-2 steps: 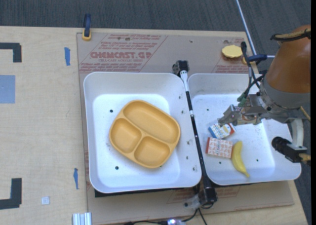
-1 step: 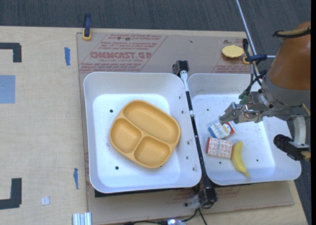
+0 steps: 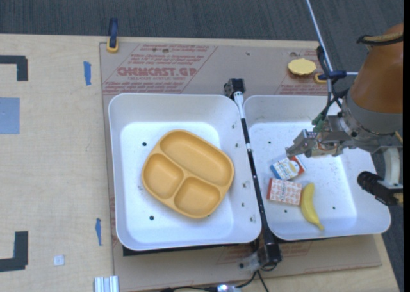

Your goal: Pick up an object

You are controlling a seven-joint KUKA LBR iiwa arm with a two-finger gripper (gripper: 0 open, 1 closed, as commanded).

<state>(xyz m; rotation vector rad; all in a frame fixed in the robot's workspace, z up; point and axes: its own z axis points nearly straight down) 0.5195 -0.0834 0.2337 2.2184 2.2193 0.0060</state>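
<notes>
gripper (image 3: 300, 148): fingers apart, nothing between them, right of centre, just above small carton (image 3: 286, 168) | red packet (image 3: 284, 191), banana (image 3: 311, 205): right bin (image 3: 365, 220) | yellow divided plate (image 3: 187, 173): left bin (image 3: 122, 156)

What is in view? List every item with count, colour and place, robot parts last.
bins: two, white, side by side on the bench
divided plate: one, yellow-orange, three compartments, in the left bin
small carton: one, white, blue and orange, in the right bin, below the gripper
red packet: one, red and white, in the right bin, beside the banana
banana: one, yellow, in the right bin, near its front
yellow disc: one, on the board behind the right bin
clamp: one, blue and yellow, at the board's far left corner
gripper: one, grey, above the right bin
</notes>
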